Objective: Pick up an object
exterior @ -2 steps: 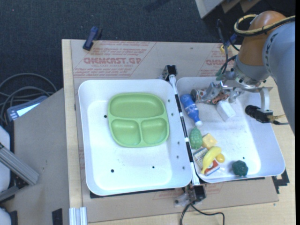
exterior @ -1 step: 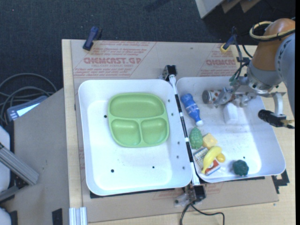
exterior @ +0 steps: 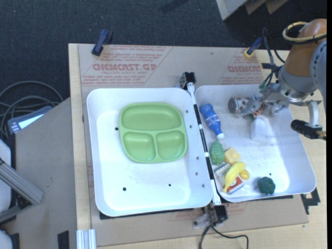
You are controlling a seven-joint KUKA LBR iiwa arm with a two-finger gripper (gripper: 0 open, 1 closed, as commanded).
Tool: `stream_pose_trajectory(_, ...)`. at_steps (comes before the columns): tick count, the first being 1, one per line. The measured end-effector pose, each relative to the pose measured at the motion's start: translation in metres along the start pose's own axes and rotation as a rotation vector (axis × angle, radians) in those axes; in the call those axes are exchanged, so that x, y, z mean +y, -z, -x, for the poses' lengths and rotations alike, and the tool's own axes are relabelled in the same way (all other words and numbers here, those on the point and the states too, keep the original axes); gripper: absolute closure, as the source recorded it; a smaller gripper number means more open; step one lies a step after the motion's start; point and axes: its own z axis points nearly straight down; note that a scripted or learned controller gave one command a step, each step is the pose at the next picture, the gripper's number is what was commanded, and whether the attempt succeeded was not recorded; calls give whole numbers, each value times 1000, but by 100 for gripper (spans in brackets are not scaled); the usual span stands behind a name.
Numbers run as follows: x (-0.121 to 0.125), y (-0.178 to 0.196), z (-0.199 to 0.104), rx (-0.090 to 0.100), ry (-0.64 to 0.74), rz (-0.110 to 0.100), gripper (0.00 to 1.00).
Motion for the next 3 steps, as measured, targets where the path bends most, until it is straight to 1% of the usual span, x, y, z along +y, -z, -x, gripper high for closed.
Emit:
stream_pose_trajectory(1, 2, -12, 8, 16, 8, -11, 0)
stream_pose_trajectory(2, 3, -12, 9, 12, 4, 0, 0)
stream_pose_trajectory(3, 3, -3, 12, 2, 0, 8, 100)
